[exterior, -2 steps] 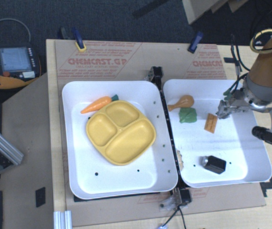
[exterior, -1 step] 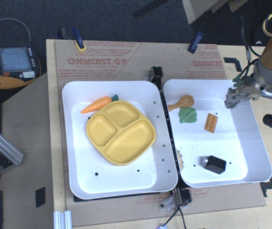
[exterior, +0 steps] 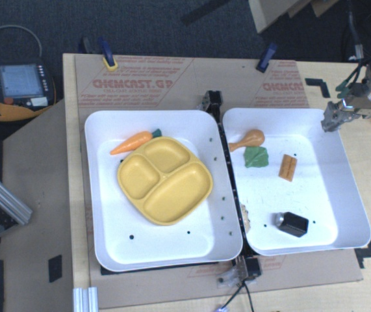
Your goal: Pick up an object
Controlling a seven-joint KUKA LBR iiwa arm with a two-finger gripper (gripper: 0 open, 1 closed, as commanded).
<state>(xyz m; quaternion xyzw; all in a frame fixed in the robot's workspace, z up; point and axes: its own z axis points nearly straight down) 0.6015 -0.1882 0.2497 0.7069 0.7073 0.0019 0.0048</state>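
gripper at the far right corner, all loose things lie to its left and nearer

the gripper [exterior: 333,119] hangs over the upper right corner of the right bin [exterior: 341,174], at the rim. it carries nothing. whether it is apart or together i cannot tell, because it is small and seen from the side.

no thing is fixed by the task, so any loose one will do. in the right bin there are four: one orange stick [exterior: 288,168], one green piece [exterior: 256,156], one tan pear-shaped toy [exterior: 247,139] and one black block [exterior: 294,223]. the orange stick is the nearest; it lies to the left of the gripper and lower in the view, towards the middle of the bin. its long axis runs almost up and down in the view, a little tilted. the green piece and the tan toy are further left, close to each other near the left wall. the black block is well apart, near the front edge.

the left bin [exterior: 101,194] holds one yellow divided plate [exterior: 164,181] and one carrot [exterior: 132,142], which touches the upper edge of the plate. there are two bins on the bench [exterior: 75,109], and only one arm, so this gripper must do the reach, i judge leftward and down.
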